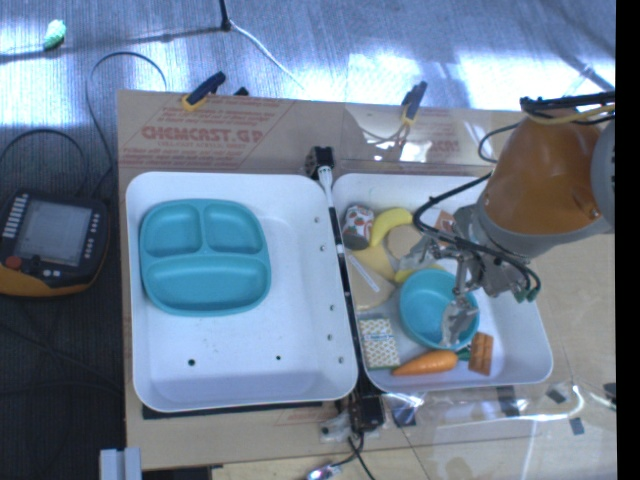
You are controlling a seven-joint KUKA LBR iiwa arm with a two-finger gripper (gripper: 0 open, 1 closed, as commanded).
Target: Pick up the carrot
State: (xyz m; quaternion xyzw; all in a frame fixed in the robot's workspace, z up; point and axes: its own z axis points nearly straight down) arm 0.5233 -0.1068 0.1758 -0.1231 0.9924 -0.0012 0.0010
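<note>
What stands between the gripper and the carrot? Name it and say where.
Nothing visible lies between them. The gripper hangs over the right edge of the blue bowl in the right bin, and the carrot lies just below it along the bin's near wall, its top bare, between a small patterned packet and a brown block.

Bright, cool daylight falls in patches across the floor (400, 28) up beyond the gripper (462, 313), blown out near white. Glare streaks the clear sheet (500, 408) below it, and the arm (545, 178) above looks soft, slightly blurred.
</note>
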